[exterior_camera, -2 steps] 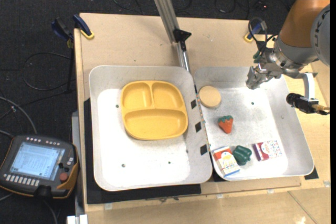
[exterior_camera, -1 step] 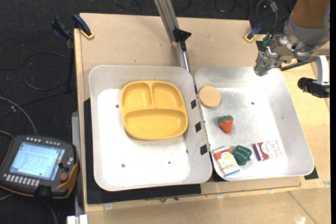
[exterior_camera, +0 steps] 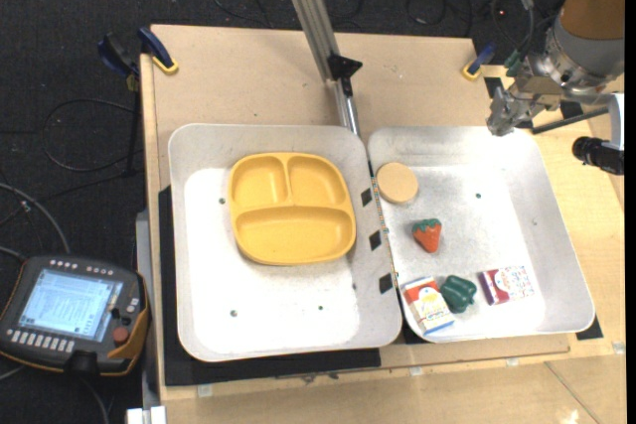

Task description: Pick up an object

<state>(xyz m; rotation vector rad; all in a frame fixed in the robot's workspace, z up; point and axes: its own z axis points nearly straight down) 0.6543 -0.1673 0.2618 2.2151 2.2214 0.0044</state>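
The right bin (exterior_camera: 517, 189) holds a round tan disc (exterior_camera: 397, 183) near its left wall, a red strawberry-like toy (exterior_camera: 427, 234) below it, and along the front a small orange and white carton (exterior_camera: 429, 305), a dark green object (exterior_camera: 458, 291) and a red and white packet (exterior_camera: 507, 285). My gripper (exterior_camera: 500, 119) hangs over the bin's far right corner, well above and away from all of these. Nothing shows between its fingers.
A yellow divided plate (exterior_camera: 292, 208) lies in the left bin (exterior_camera: 199, 243). A slanted metal pole (exterior_camera: 311, 0) crosses the bench's back toward the gap between the bins. Blue and yellow clamps (exterior_camera: 156, 52) grip the bench's far corners. A teach pendant (exterior_camera: 70, 313) lies on the floor, left.
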